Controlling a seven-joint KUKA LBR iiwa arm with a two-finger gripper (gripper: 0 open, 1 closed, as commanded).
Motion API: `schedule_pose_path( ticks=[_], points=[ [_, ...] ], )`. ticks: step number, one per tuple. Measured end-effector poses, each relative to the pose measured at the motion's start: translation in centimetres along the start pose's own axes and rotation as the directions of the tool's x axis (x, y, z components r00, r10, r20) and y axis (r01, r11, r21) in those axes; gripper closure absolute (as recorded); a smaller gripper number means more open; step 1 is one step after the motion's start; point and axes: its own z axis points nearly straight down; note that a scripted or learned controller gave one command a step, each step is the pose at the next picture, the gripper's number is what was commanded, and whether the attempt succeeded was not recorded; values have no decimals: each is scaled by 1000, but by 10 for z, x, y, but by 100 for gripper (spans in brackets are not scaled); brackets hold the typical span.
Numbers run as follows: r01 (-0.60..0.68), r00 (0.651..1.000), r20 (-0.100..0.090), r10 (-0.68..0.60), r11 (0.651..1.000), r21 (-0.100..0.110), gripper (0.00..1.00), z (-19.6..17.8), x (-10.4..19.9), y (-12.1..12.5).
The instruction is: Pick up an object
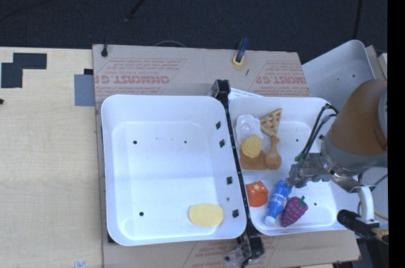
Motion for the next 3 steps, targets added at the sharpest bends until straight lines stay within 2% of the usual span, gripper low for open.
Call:
schedule_pose_path(
  ticks=[1,2,3],
  points=[
    [17,1000,-4,-17,1000,-13,100,-47,101,43],
    [13,1000,-3,-13,1000,-26,100,-270,160,19],
    [2,1000,2,-2,1000,5,100,-148,117,-18]
  ],
)
